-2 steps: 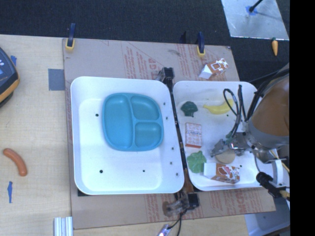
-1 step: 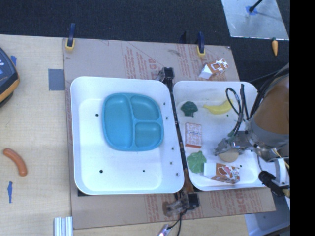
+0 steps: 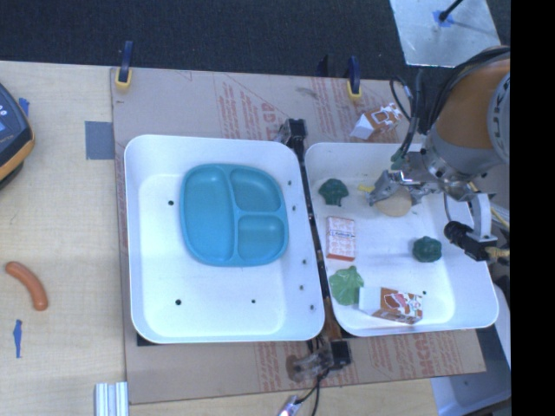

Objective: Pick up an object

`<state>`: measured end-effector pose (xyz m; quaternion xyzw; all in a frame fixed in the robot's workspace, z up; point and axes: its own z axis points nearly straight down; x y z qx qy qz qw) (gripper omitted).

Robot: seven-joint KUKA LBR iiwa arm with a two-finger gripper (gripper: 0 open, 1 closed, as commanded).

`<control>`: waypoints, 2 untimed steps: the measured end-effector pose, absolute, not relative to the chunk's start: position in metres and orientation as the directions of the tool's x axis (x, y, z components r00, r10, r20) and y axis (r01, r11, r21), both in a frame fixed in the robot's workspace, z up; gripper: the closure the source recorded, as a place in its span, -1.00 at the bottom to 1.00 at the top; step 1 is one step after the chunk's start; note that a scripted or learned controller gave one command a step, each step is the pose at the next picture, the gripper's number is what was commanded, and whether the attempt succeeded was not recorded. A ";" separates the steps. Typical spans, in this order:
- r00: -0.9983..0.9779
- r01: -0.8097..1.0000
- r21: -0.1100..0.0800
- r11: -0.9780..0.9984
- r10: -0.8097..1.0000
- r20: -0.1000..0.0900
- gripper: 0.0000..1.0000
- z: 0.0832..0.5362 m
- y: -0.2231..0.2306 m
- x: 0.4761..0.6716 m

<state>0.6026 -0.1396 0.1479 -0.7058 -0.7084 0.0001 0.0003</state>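
Gripper (image 3: 395, 189) stands over a pale roundish item (image 3: 395, 205) at the right bin's (image 3: 468, 315) back; finger state cannot be told; item judged light, smooth, possibly soft, best pinched across its short width.

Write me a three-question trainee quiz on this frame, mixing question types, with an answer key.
1. True or false: the blue divided plate lies in the right bin.
2. Which item lies outside both bins, on the bench at the view's left? A) sausage B) dark green ball C) red-and-white packet
3. Fill in: the gripper hovers over a pale ____ object in the right bin.

Key: 1 false, it lies in the left bin; 2 A; 3 tan.
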 end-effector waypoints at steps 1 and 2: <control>-0.004 1.000 -0.003 0.004 1.000 0.002 1.00 0.204 -0.060 0.568; -0.004 1.000 -0.003 0.004 1.000 0.000 1.00 0.215 -0.004 0.567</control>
